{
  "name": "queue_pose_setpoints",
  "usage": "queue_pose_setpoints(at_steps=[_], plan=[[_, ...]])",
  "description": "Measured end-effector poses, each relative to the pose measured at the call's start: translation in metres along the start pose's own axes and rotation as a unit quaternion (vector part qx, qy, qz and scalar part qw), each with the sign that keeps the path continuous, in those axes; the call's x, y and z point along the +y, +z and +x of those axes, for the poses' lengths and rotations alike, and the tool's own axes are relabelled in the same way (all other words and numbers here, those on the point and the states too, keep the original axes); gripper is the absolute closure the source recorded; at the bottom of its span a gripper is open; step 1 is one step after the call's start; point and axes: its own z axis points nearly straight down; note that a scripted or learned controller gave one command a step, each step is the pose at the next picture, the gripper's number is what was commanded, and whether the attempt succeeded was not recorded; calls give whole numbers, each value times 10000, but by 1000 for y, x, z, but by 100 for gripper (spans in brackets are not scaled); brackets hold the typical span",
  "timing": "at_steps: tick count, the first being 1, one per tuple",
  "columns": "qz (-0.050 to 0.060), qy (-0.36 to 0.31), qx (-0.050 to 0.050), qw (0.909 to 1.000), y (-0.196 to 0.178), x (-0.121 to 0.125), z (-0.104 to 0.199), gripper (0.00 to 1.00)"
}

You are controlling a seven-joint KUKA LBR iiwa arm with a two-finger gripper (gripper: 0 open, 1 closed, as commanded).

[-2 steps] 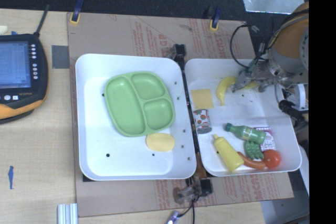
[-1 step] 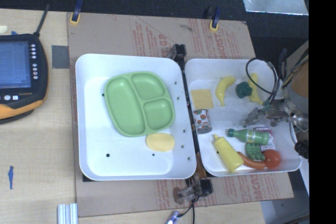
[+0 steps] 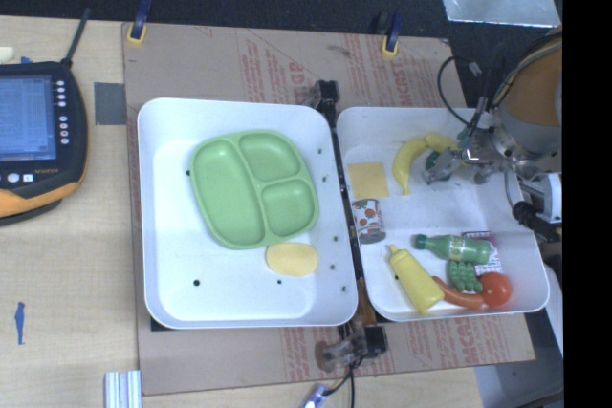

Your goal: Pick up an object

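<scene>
Nearest the camera, the yellow bottle (image 3: 414, 278), red pepper (image 3: 475, 292) and green bottle (image 3: 457, 248) lay crowded in the right bin (image 3: 381, 303). Farther back, the gripper (image 3: 457, 164) hung just beside the banana (image 3: 413, 159), and whether it was released or clenched could not be told. Being off to the banana's side, it risked nudging the curved fruit away rather than catching it.

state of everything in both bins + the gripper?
green tray: upright, left bin, nothing in it
yellow disc: flat beside tray
banana: lying, right bin, next to gripper
mustard bottle: on its side
green bottle: on its side
can: on its side
</scene>
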Motion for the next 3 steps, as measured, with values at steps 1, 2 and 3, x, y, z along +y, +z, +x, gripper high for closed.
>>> queue_pose_setpoints(at_steps=[1, 2, 3], plan=[[12, -12, -4, 10000, 1, -88, 19, 0], [-4, 2, -2, 10000, 0, -23, 0, 0], [29, -3, 1, 10000, 0, 38, -1, 0]])
